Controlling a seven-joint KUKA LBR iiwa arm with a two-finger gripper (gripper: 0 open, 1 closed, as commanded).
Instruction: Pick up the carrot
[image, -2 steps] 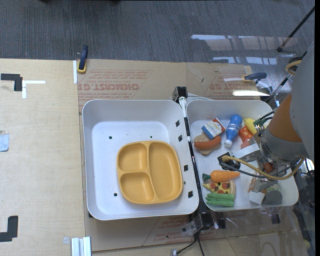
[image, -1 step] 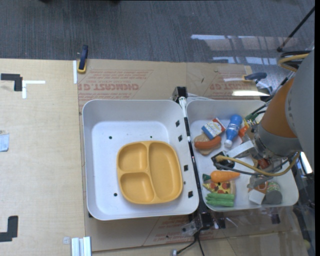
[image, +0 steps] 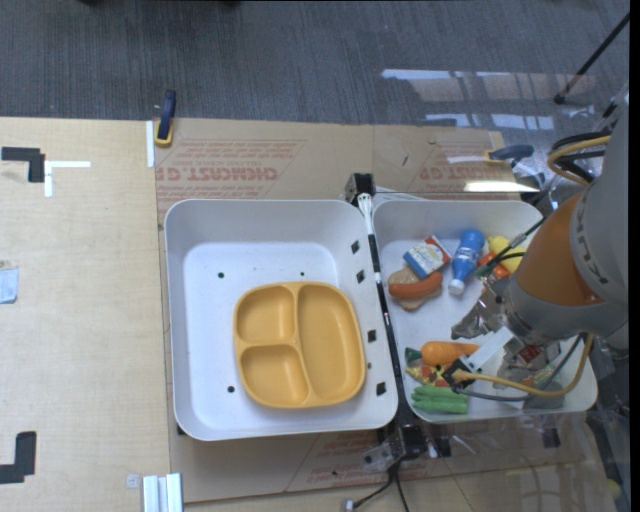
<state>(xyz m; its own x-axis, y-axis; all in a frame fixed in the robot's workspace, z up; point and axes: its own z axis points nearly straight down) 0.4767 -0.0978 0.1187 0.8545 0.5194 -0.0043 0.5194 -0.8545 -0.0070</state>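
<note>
Near the front of the right bin (image: 445, 208), the carrot (image: 441, 351) lies just left of my tool (image: 477, 326), close above a green toy (image: 440, 401). Tool open or closed: cannot tell. I should centre over the carrot's thick middle, grip across its width, and keep clear of the clutter.

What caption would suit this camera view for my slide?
Gripper near the carrot in the cluttered bin; yellow divided plate in the other bin.
</note>
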